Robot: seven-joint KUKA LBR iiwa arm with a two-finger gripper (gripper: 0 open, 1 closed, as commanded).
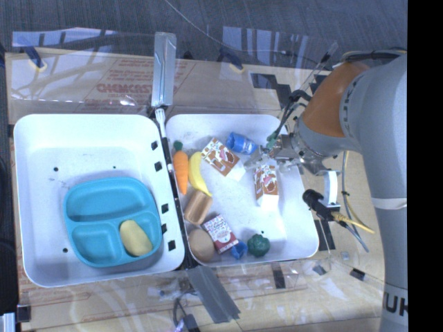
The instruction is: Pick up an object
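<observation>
The end effector hovers over the carton; its grip can't be told. Crowded by the bin wall, it could slip.

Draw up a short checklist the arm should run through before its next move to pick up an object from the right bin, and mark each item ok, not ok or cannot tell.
1. Objects available in the right shallow white bin: ok; orange toy carrot, yellow toy banana, round dark green toy and others lie there.
2. Two-finger gripper over that bin: ok; it sits above the upper right part.
3. Candidate near the gripper: ok; a white and brown snack packet lies just below it.
4. Finger opening: cannot tell.
5. Object already held: cannot tell; nothing is visibly between the fingers.
6. Candidate free of neighbours: ok; the packet lies apart from the rest.
</observation>
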